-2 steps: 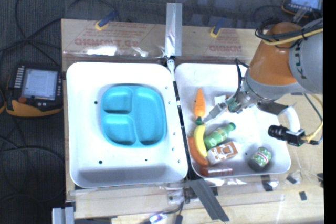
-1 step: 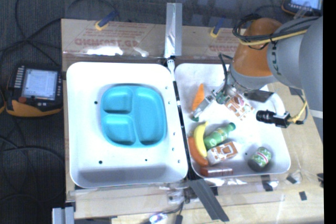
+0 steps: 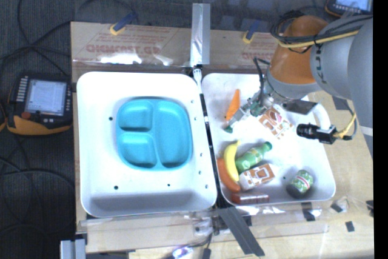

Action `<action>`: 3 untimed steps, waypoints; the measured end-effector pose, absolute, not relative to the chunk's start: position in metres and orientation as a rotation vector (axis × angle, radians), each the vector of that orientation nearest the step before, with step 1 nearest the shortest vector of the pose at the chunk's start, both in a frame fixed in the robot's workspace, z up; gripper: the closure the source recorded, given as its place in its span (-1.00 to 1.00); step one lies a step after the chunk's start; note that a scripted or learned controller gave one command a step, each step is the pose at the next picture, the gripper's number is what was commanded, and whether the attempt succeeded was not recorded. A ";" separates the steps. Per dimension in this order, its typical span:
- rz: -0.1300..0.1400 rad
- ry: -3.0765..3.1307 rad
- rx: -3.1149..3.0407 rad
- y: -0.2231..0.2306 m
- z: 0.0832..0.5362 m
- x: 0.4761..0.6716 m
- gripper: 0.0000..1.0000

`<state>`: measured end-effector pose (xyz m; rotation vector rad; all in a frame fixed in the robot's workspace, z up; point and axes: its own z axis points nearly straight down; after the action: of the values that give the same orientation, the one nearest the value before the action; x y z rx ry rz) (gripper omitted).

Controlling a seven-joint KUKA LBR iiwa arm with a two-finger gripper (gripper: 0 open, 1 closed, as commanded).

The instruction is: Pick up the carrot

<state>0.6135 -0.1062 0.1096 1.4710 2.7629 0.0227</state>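
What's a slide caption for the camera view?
Gripper low in the right bin beside the carrot; blue tray in the left bin.

Carrot (image 3: 233, 104): orange; banana (image 3: 230, 161): yellow; bottle (image 3: 253, 156): green, white label; can (image 3: 301, 182): green, dark; carton (image 3: 257, 176): brown and white; divided tray (image 3: 153, 133): bright blue; bins (image 3: 97, 191): white; arm (image 3: 330, 57): grey, orange band; desk (image 3: 145, 45): brown, red lettering

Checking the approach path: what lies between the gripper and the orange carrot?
Nothing: in the camera view the gripper sits just right of the orange carrot, with bare white bin floor between.
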 end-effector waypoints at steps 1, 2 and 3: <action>-0.006 2.570 1.809 -0.065 0.182 0.667 1.00; -0.002 2.902 1.208 -0.074 0.206 0.614 1.00; 0.001 2.846 1.337 -0.049 0.182 0.641 1.00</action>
<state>0.6406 -0.0486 0.1816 1.3373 2.8460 0.0006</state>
